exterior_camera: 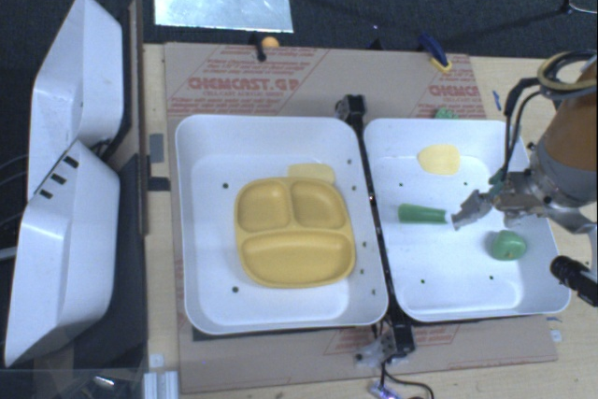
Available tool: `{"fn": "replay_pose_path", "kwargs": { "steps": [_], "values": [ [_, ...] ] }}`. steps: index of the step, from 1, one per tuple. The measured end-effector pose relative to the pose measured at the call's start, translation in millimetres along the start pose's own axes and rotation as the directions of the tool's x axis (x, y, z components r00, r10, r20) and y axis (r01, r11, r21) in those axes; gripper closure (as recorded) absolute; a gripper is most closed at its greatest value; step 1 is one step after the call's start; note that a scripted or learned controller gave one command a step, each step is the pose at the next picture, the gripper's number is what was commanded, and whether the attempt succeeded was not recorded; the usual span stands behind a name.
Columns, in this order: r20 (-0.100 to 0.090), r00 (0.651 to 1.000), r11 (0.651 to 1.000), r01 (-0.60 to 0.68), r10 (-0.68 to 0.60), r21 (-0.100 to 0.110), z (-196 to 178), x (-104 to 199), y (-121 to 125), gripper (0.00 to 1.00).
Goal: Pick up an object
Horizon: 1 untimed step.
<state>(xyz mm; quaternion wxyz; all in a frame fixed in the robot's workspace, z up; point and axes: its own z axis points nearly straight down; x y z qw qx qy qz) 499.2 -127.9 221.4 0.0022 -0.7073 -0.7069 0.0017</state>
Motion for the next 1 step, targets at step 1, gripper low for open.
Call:
{"fn": "replay_pose_path", "kwargs": {
  "steps": [1],
  "values": [
    [0.001,1.000,1.000,0.001,-0.001,-0.006,-2.9,0.1,1.3,0.00]
  ]
}}
